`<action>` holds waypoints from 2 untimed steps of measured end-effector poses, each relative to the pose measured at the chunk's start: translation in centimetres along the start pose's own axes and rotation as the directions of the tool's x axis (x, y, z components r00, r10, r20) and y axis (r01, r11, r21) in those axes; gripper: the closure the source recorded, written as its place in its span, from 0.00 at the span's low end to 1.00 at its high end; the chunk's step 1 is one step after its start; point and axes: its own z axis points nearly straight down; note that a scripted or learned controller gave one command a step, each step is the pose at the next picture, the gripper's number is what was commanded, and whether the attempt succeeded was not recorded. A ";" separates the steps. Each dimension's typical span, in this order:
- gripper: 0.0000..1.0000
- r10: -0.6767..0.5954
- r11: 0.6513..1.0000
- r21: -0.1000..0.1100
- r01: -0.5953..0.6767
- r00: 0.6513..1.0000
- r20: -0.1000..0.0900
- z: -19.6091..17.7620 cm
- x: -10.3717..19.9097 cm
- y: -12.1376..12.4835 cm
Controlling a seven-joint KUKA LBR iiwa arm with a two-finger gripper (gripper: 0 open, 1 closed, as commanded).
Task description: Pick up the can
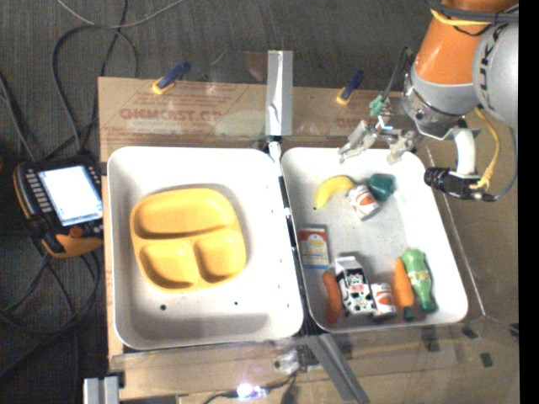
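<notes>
Jaws were seen spread wide, nothing held, above the right bin's far edge. Can lay just below them beside the banana; a straight descent was judged best.

Cardboard-topped bench bearing two white bins side by side: left bin, right bin.

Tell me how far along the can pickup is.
Nothing looks done yet: the can lies in the right bin, beside the banana. In hand: the end effector hovers open above the bin's far edge, holding nothing. Left: descend, grip and lift the can.
</notes>
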 end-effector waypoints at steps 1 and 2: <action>1.00 -0.004 1.000 0.006 0.004 1.000 -0.002 -0.5 0.2 0.1; 0.00 -0.004 1.000 0.007 0.004 1.000 -0.002 -0.5 0.2 0.1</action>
